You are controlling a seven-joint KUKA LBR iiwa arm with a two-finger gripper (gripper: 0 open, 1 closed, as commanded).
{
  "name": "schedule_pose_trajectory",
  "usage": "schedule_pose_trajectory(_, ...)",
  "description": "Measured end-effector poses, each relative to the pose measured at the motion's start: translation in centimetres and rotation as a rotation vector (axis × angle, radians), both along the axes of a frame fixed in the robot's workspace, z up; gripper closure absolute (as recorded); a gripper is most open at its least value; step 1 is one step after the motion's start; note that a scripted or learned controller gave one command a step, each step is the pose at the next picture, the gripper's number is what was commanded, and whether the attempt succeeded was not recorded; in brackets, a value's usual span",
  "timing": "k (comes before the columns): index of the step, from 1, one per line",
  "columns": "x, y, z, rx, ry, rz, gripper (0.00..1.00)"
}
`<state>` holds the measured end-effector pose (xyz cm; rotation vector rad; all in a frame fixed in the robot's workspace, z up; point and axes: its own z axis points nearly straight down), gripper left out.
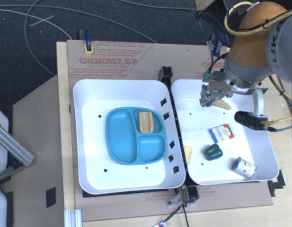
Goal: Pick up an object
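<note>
The gripper (209, 100) hangs over the far part of the right bin (195, 171), pointing down. A tan flat piece (225, 105) lies just to its right, partly hidden by the gripper. Nearer the front of this bin lie a small blue, white and red box (221, 133), a dark green rounded object (213, 152) and a silvery can (243, 167) on its side. A small yellowish piece (187, 152) rests against the bin's left wall.
The left bin (89, 126) holds a blue divided plate (122, 136) with a tan block (145, 122) in its far right compartment. A black divider with clips (170, 122) runs between the bins. A black cable fitting (250, 119) juts out from the arm over the right bin.
</note>
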<state>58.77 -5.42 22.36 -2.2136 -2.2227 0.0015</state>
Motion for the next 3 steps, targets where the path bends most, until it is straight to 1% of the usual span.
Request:
schedule_pose_trajectory(1,-1.6,4.7,1.1,0.000,-0.002,0.002,1.00)
schedule_pose_trajectory(2,-3.8,9.7,1.6,0.001,-0.001,0.002,1.00)
schedule_pose_trajectory(3,-6.0,14.3,0.9,0.000,0.001,0.001,1.00)
